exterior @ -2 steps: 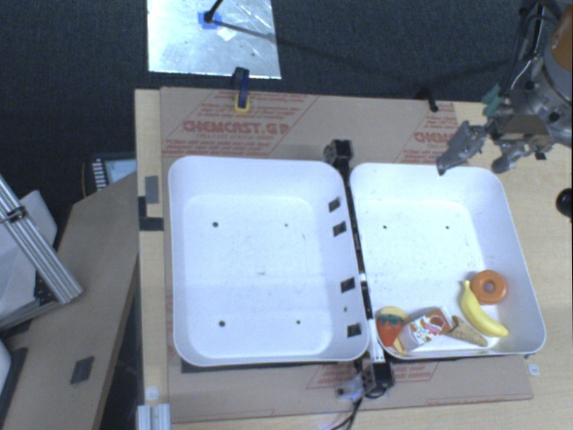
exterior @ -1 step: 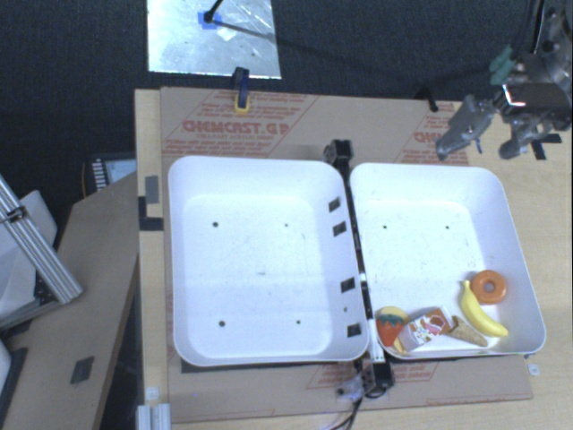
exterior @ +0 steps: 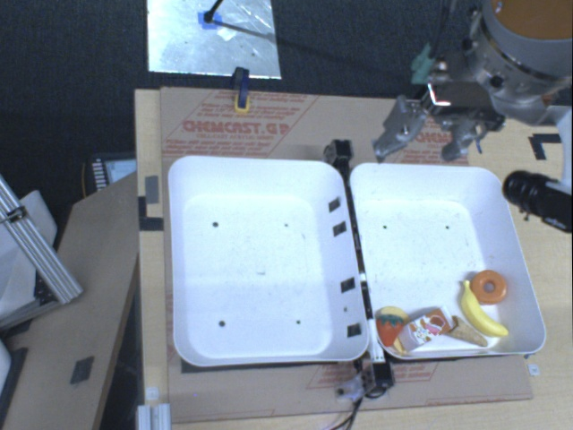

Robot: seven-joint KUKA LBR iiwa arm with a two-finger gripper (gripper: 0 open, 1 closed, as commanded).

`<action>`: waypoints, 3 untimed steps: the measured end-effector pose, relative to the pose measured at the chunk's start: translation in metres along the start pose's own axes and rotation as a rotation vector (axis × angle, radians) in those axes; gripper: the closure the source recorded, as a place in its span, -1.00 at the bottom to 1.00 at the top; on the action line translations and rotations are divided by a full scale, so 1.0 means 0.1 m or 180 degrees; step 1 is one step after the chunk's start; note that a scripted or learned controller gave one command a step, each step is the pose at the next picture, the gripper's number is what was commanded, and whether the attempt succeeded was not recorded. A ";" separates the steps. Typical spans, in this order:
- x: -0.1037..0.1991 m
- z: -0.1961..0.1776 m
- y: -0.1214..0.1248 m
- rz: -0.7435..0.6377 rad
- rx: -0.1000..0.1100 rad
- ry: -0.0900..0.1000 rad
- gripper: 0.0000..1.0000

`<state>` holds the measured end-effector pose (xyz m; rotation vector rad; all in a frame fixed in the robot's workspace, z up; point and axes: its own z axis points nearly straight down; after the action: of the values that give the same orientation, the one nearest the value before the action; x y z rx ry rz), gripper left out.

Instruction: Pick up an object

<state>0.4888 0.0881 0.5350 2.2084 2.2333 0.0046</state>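
My gripper (exterior: pixel 423 141) hangs above the far rim of the right bin (exterior: pixel 421 231), its two grey fingers spread apart and open with nothing between them. The objects lie far from it, in the near right corner of that bin: a yellow banana (exterior: pixel 480 315), an orange ring-shaped donut (exterior: pixel 489 286), an orange-red round fruit (exterior: pixel 390 323), a small white and red packet (exterior: pixel 424 329), and a tan cone-like piece (exterior: pixel 467 332).
The left bin (exterior: pixel 255 258) lies beside the right one, joined by black clips (exterior: pixel 345 231) along the shared rim. A black cylinder (exterior: pixel 535 198) juts in at the right. A metal sheet (exterior: pixel 213 23) and a blue-yellow clamp (exterior: pixel 242 90) lie at the back.
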 end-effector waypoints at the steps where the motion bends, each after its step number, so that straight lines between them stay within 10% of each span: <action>1: 0.62 0.00 -0.02 0.0002 0.0002 0.0004 -1.00; 2: 1.34 0.00 -0.02 0.0002 0.0001 0.0005 -1.00; 3: 1.31 -0.11 -0.01 0.0018 -0.0005 0.0007 1.00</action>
<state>0.4866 0.2186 0.5466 2.2153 2.2273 0.0088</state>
